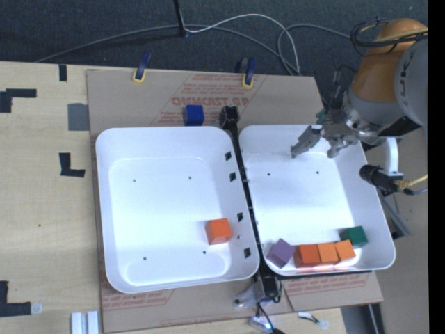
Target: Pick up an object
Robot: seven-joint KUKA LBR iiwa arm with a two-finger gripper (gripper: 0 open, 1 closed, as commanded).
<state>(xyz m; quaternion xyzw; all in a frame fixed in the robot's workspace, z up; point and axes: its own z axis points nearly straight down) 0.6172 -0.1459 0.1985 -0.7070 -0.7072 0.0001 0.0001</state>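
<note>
My gripper point(318, 148) hangs over the far right part of the right bin point(306, 186), its two fingers spread open with nothing between them. Along that bin's near edge lie a purple block point(280, 252), two orange blocks point(306, 255) point(327, 254), a lighter orange block point(345, 250) and a green block point(355, 236). An orange cube point(218, 230) sits in the left bin point(153, 186), near its right side. The gripper is well apart from all of these.
A blue block point(194, 114) rests on the cardboard behind the left bin. Black clips point(229, 117) join the bins along the middle divider. Cables point(229, 23) trail across the dark floor at the back. Blue clamps point(142, 67) hold the cardboard.
</note>
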